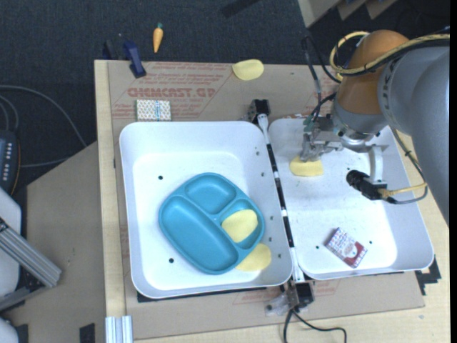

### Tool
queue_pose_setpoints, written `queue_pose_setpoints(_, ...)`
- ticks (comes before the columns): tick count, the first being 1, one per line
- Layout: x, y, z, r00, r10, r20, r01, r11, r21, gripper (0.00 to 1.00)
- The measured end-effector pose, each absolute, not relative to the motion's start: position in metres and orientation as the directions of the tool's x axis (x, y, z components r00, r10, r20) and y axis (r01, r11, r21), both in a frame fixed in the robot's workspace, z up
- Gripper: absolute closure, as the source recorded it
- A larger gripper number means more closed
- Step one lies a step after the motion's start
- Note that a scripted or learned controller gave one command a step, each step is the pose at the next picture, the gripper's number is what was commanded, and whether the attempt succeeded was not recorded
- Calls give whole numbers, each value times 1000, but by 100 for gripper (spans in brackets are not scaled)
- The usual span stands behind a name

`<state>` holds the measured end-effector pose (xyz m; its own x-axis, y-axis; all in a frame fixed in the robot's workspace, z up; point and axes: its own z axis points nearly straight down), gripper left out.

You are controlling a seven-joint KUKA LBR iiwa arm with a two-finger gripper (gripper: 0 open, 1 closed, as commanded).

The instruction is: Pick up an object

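My gripper (309, 153) hangs over the far left part of the right bin (400, 259), directly above a pale yellow piece (307, 168) that lies on the bin floor. Its tips reach down to the top of that piece. Near the bin's front lies a small red and white packet (345, 246). In the left bin (143, 156) a blue divided plate (207, 222) holds a yellow piece (240, 224), and another yellow piece (255, 259) rests against the plate's front edge.
Beyond the bins, a yellow piece (248, 69), a small patterned packet (153, 109), a blue item (133, 58) and a tiny orange carrot (158, 38) lie on the bench board and floor. A black clip (258, 109) sits at the divider's far end.
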<state>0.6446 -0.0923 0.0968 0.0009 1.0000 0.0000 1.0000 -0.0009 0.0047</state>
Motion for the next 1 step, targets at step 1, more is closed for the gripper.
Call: queue_pose_setpoints(1,586,-105,121,1,1000,0,1000,-1,-2,100)
